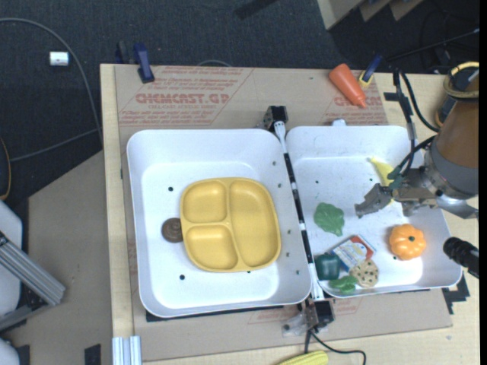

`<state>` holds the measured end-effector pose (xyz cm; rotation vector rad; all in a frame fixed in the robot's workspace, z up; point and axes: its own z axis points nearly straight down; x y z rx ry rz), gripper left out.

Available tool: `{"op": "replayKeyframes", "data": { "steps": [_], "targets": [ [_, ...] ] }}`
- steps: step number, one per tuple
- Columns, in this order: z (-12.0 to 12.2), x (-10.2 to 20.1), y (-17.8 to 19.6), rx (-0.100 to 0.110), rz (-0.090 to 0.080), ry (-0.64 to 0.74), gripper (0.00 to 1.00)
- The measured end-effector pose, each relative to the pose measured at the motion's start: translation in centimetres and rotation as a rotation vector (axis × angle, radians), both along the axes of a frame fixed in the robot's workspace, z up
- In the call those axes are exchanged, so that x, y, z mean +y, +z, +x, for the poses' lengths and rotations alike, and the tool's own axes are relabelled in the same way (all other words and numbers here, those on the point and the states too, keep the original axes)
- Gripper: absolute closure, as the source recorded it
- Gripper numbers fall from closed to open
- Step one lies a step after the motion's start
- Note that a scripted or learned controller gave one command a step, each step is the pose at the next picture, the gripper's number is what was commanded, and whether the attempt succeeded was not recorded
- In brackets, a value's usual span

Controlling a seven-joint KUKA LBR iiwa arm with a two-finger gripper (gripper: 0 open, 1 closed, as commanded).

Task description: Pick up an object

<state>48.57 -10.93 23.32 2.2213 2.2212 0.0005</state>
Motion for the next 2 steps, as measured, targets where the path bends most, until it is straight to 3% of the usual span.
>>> {"op": "replayKeyframes", "data": {
  "steps": [1,2],
  "targets": [
    [2.2,-7.4,-6.0,0.002,0.0,-0.001,0.0],
    [10.8,-10.1,-14.9,0.0,0.0,0.001,0.0]
  ]
}}
